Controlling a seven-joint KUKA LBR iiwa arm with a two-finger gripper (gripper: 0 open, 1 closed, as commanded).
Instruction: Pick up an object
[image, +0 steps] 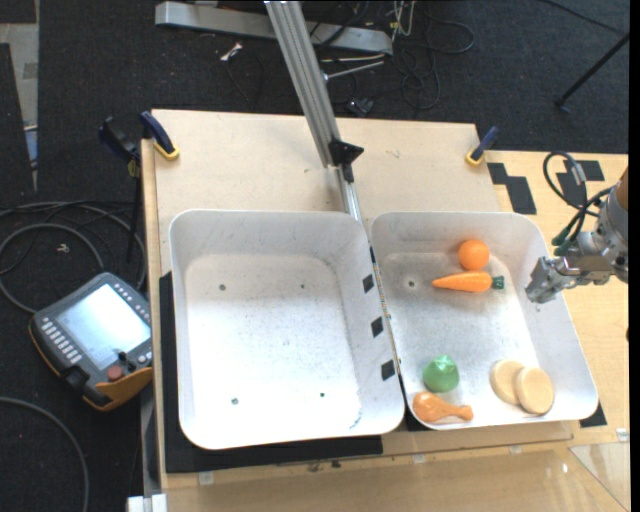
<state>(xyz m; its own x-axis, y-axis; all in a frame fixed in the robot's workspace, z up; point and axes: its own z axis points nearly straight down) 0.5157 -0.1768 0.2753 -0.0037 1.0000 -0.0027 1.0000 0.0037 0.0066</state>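
Gripper (545, 284) over the right bin's (572, 330) edge.
I see nothing between its fingers; they look slightly apart, I think, with the carrot (463, 283) nearby.

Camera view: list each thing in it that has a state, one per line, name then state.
Gripper: above the right bin's right rim, nothing seen between its fingers.
Orange: resting in the right bin, touching the carrot.
Carrot: lying flat, tip toward the left.
Green ball: resting, untouched.
Chicken drumstick: lying on the bin floor.
Bread slices: two, overlapping.
Right bin: holds all the objects.
Teach pendant: screen lit.
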